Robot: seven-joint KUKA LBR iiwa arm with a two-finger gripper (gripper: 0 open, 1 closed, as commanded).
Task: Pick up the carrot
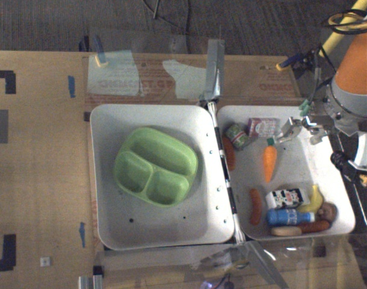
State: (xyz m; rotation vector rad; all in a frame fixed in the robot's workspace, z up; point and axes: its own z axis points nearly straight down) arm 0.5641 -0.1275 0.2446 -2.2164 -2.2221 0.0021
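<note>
The carrot (269, 161) lies mid-frame in the right bin (340, 188), leaf end toward the top. The claw (301, 129) hovers open just to its upper right, gripping nothing. This looks like the approach; next it should come down over the carrot and close.

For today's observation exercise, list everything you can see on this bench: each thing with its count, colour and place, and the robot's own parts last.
Bins: two, white, side by side on the bench.
Divided plate: one, green, in the left bin.
Carrot: one, orange with a green top, middle of the right bin.
Sausages: three, reddish brown, in the right bin: one by its left wall, one below the carrot, one along its near edge.
Can: one, green and red, far left of the right bin.
Box: one, maroon, beside the can.
Carton: one, white and black, right bin.
Bottle: one, blue, under the carton.
Banana: one, yellow, near right corner.
Gripper: one, silver, above the carrot's top end.
Arm: one, grey with an orange band, at the right.
</note>
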